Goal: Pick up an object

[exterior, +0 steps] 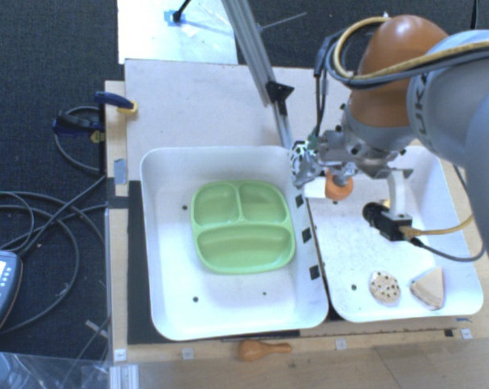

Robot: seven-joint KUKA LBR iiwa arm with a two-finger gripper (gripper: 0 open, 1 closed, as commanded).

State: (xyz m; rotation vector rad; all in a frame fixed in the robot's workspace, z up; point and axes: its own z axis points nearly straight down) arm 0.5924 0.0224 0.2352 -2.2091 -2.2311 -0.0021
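My gripper [336, 181] hangs over the top left corner of the right bin [459, 217], close to the wall shared by the two bins. A small round orange object [339, 189] sits between its fingers, and the gripper is shut on it. The arm covers the upper part of that object. Near the front of the right bin lie a speckled round cookie [383, 287] and a tan wedge-shaped slice [429, 288]. A green divided plate [242, 225] rests in the left bin [167, 241].
A black connector [388, 220] with a yellow cable hangs from the arm over the right bin. A grey pole [252, 39] slants in from the top centre. A small orange-brown object [264, 348] lies on the bench's front edge, outside the bins. Clamps and cables lie at the left.
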